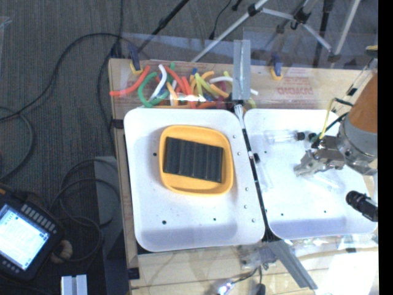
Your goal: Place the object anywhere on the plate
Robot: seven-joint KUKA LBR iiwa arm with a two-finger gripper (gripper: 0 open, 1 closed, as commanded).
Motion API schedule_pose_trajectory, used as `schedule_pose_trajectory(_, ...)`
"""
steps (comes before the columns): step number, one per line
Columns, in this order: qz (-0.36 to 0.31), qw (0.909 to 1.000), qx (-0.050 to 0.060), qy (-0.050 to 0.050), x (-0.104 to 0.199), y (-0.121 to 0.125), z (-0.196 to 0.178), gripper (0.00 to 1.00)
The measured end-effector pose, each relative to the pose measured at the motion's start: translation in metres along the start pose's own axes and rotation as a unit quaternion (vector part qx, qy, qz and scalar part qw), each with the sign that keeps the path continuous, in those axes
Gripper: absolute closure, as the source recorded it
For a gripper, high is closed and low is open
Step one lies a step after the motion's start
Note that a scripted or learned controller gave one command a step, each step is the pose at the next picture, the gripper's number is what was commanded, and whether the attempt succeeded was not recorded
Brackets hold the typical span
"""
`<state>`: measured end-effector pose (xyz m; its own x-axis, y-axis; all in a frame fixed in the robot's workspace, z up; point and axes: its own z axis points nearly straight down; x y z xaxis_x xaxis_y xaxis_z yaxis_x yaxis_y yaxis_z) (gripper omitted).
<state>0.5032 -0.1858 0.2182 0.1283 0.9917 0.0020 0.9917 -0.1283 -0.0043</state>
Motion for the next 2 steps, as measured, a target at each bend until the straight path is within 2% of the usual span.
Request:
schedule_pose_trajectory(1,-0.111,0.9939,-0.001,-0.001,0.054,-0.008,0.029,1.0)
schedule_pose_trajectory(2,-0.148,0.9889,-0.001,-0.001,0.11,0.017,0.005,1.0)
